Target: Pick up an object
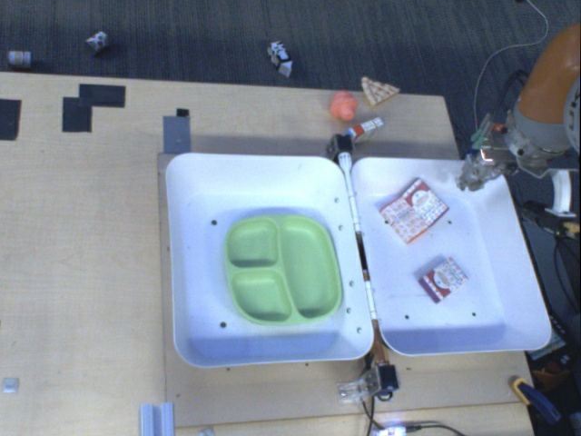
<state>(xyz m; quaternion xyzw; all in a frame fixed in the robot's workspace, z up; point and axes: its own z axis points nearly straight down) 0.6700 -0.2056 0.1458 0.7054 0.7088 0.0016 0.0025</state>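
Two white bins side by side on wooden counter (82, 243). Left bin (195, 198): green divided tray (283, 269). Right bin (499, 271): larger red-and-white packet (414, 211) toward back, smaller packet (443, 279) nearer front, apart. Gripper (474, 173) over right bin's back right corner, grip impossible to tell. Orange ball (343, 106) and pizza-slice toy (379, 90) behind bins; dark carpet (182, 16) beyond.

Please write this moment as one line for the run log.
arm: right edge | pincer: over right bin rim | right bin: two red-white packets | left bin: green tray | picked: nothing seen
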